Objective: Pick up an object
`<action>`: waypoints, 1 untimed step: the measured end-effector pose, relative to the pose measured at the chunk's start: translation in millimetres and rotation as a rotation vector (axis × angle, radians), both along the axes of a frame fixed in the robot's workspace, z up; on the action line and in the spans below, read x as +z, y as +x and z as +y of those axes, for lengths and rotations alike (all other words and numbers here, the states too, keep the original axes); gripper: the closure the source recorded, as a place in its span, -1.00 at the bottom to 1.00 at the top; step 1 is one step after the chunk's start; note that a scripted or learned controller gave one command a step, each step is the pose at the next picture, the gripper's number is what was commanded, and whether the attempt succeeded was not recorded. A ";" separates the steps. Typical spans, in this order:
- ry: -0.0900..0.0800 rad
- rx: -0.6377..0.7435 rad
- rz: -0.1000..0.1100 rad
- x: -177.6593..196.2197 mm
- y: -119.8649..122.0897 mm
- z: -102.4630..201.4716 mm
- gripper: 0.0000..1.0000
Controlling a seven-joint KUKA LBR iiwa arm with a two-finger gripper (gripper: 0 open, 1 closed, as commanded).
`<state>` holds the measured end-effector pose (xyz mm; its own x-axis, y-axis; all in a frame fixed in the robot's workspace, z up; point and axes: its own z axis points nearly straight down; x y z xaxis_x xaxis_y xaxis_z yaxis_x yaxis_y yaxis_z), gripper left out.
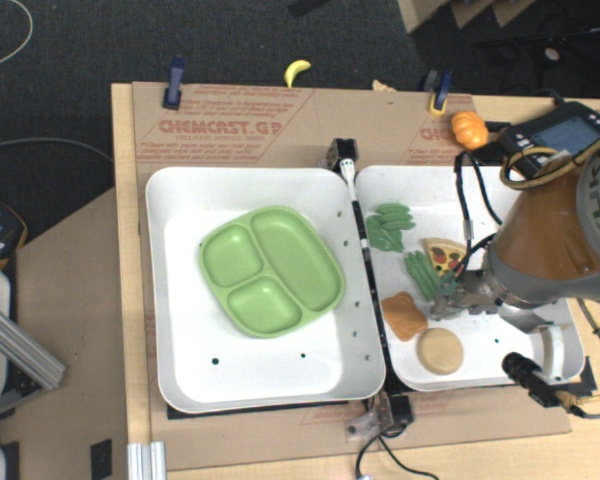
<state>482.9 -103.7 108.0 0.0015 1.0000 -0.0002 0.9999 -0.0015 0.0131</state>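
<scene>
Two shallow white bins are set side by side on a cardboard-covered bench (230, 128). The left bin (180, 348) holds a green divided plate (270, 270) with three compartments, turned at a slant to the bin's walls.

The right bin (480, 376) holds several toy foods. A green leafy piece (388, 225) lies near the dividing wall, its long axis roughly crosswise. A pizza slice (444, 256) lies to its lower right, its narrow end directed toward the arm. A green bean-like bundle (424, 273) is seen with its long axis running from upper left to lower right, its lower end meeting the gripper. An orange-brown piece (404, 317) lies beside the dividing wall, and a round tan piece (440, 351) is just below and right of it.

The gripper (450, 300) is lowered into the right bin at the bundle's lower end. Whether the fingers are open or closed cannot be told, and nothing is seen held between them.

A small orange fruit (469, 128) and a yellow banana (296, 70) rest outside the bins, at the bench's far edge.
</scene>
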 end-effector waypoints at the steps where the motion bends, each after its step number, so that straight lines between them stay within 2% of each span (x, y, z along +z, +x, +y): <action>1: -0.002 0.003 0.007 12.8 59.5 -10.4 1.00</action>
